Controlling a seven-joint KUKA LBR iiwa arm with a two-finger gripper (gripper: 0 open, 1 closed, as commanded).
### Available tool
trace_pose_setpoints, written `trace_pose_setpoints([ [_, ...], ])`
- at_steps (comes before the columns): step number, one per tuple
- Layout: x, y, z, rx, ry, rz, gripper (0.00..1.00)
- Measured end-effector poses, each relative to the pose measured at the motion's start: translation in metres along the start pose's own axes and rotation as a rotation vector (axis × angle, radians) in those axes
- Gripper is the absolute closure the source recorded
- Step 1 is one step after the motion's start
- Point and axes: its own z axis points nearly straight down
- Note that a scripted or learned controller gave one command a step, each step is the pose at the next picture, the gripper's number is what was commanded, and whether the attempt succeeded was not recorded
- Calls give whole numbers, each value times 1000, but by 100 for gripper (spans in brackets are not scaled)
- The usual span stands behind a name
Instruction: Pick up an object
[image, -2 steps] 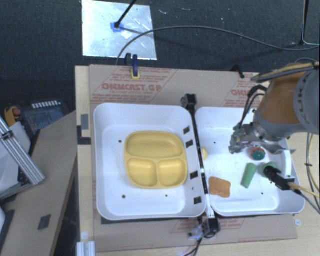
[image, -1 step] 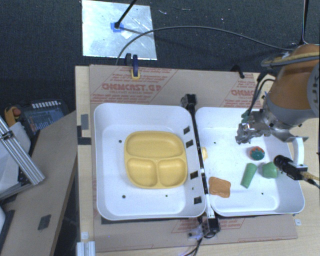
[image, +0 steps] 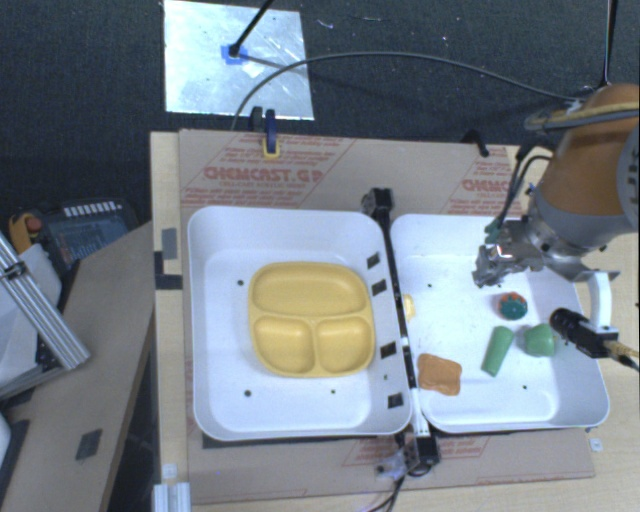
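The end effector (image: 492, 268) hangs over the right bin (image: 440, 410) near a small teal-and-red ball (image: 513, 306), its finger state indiscernible and its tips blurred.

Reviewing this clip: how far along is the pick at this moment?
Done: the gripper has reached over the right bin. In hand: nothing visibly held; it hangs just above and left of the teal and red ball. Left: the ball, the green cylinder, the green round piece and the orange piece all lie on the bin floor, so the grasp and lift remain.
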Motion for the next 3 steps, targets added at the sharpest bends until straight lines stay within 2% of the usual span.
trace_pose_setpoints([
  [2, 104, 14, -12, 0, 1, -4, 100],
  [3, 152, 17, 2, 2, 1, -3, 100],
])
